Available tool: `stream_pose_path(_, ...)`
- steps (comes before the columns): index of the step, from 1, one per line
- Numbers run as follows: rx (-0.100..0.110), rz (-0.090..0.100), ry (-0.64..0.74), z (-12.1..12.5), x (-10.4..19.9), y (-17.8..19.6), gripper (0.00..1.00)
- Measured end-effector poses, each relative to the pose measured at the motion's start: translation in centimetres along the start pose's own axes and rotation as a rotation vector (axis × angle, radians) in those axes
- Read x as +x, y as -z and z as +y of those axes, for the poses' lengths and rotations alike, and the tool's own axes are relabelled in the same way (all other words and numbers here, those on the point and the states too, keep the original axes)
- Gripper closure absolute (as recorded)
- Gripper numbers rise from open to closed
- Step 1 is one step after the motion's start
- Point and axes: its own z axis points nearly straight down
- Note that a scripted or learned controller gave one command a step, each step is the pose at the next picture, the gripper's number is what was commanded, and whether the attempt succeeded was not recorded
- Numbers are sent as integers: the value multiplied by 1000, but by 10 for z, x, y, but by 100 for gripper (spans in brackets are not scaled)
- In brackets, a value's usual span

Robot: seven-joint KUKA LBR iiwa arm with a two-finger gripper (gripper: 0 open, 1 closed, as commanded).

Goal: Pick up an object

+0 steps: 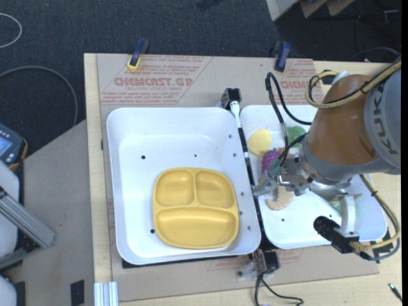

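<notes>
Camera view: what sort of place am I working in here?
Probably a robotics lab test bench, not a kitchen: two white bins clamped on a cardboard-covered board, loose cables over dark carpet, and toy-like items such as a yellow divided plate.

Red print "CHEMCAST GP" on the brown protective sheet (156,80), behind the left bin (127,139). Smaller red line beneath it, unreadable. Partial "KU" on the arm (382,129).

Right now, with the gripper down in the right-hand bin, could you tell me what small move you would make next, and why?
Probably a short, straight lift to check for a catch. The gripper sits low in the right bin, over a tan object, with a purple object and a yellow ball just beyond. The wrist hides the fingertips, so only lifting would show whether anything comes up.
</notes>
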Motion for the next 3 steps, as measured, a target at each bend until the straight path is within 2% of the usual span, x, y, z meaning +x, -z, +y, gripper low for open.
stream_pose_path(1, -6, -1, 1, 2, 1, 10, 100)
stream_pose_path(2, -12, 0, 7, 8, 41, 63, 100)
stream_pose_path(3, -14, 2, 10, 2, 91, 138, 100)
